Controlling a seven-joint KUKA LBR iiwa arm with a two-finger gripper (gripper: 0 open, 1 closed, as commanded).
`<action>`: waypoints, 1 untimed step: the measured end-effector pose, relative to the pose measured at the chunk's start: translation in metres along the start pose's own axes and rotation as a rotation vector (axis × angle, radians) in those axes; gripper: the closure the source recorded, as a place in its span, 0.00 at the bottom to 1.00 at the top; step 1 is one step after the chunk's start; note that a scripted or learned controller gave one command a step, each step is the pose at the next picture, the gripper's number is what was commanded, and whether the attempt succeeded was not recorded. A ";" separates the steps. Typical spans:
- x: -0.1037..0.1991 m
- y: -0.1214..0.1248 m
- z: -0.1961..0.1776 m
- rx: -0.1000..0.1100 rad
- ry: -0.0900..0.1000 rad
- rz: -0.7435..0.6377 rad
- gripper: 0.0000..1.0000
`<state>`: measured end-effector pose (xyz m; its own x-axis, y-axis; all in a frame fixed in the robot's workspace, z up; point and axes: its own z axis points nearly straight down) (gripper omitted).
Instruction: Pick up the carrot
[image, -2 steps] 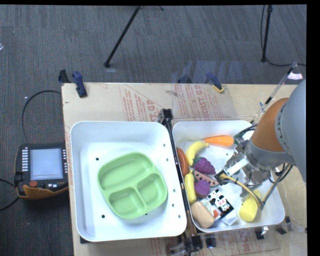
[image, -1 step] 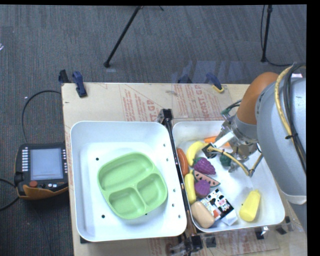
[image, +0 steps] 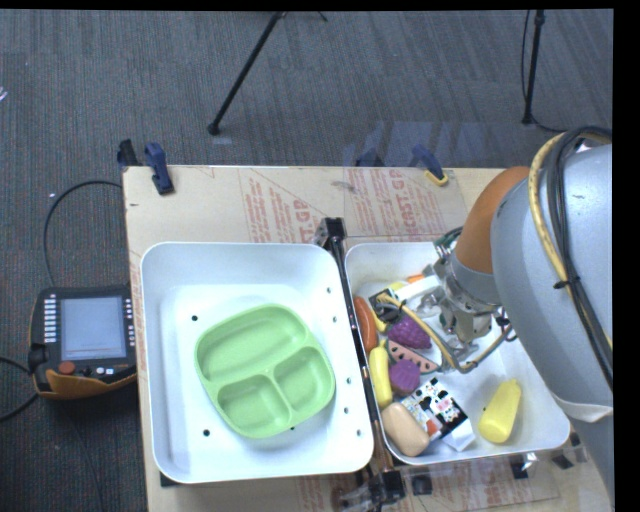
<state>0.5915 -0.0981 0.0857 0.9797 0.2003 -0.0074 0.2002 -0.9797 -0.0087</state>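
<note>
**Carrot at the bin wall, arm over the toys**

Against the left wall of the right bin lies the carrot, orange and slim, just above a yellow banana. The gripper hangs near it over purple grapes; its grip cannot be told, being hidden under the wrist. The left bin holds a green divided plate

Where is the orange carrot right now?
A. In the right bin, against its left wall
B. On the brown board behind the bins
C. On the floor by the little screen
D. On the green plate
A: the carrot lies in the right bin, along its left wall just above the yellow banana, while the green plate sits in the left bin.
</note>
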 end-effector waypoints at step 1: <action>-0.001 0.000 -0.009 0.008 -0.004 0.000 1.00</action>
<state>0.5907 -0.0980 0.0942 0.9797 0.2004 -0.0116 0.2002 -0.9796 -0.0163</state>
